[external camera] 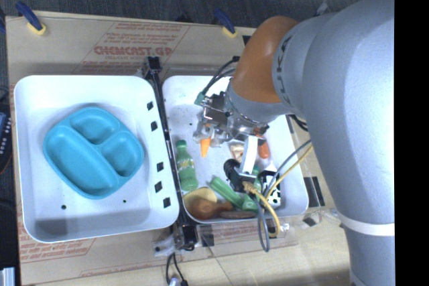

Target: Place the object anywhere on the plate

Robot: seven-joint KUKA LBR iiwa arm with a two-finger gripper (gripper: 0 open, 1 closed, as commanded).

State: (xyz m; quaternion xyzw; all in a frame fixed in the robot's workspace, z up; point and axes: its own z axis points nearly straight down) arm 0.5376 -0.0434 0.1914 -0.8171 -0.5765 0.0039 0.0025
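Observation:
A blue divided plate (94, 149) lies in the left white bin (40, 211). My gripper (209, 129) hangs low over the upper middle of the right white bin (179, 94), under the grey arm with its orange band. A small orange carrot-shaped piece (204, 146) shows just below the gripper's tip; I cannot tell whether it is held. A green bottle (185, 165) lies to the lower left of the gripper, close to the bin's left wall.
Several toy foods crowd the right bin's near end: a green pod shape (231, 191), a yellow-brown piece (204, 203) and an orange-and-white item (258, 151). Yellow and black cables (281, 174) loop off the wrist. A black divider (161, 137) separates the bins.

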